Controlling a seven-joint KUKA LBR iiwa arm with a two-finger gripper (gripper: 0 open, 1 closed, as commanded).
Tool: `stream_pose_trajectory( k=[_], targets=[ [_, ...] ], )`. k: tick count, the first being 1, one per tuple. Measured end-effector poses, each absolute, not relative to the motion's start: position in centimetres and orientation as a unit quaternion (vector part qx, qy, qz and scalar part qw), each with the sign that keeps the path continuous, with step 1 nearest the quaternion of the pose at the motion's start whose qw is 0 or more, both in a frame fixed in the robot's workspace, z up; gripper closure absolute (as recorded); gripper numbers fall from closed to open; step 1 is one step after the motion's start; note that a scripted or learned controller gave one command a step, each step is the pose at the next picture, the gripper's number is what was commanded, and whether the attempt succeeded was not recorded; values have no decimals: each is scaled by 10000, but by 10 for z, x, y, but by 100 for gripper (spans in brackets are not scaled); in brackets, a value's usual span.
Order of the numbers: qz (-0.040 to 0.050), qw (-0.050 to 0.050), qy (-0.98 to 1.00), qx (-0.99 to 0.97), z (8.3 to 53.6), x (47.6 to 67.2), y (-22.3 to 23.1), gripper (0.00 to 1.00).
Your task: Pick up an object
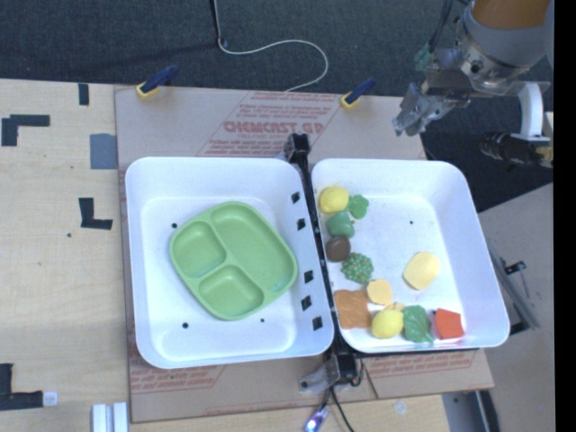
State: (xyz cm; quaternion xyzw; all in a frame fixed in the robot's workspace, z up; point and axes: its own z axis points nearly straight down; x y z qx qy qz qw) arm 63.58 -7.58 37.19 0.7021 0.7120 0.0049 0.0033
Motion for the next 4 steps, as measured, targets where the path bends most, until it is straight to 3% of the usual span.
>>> stream_pose_trajectory(
  k=[1,2,3,4],
  targets=[
    [-7,-21,7084,7059,370,559,-49,100],
    [7,-5,7097,7045,390,540,6,100],
    [-13,-17,7073,7069,374,498,-5,100],
    [-69,-67,7081,7060,233,480,40,100]
  ],
)
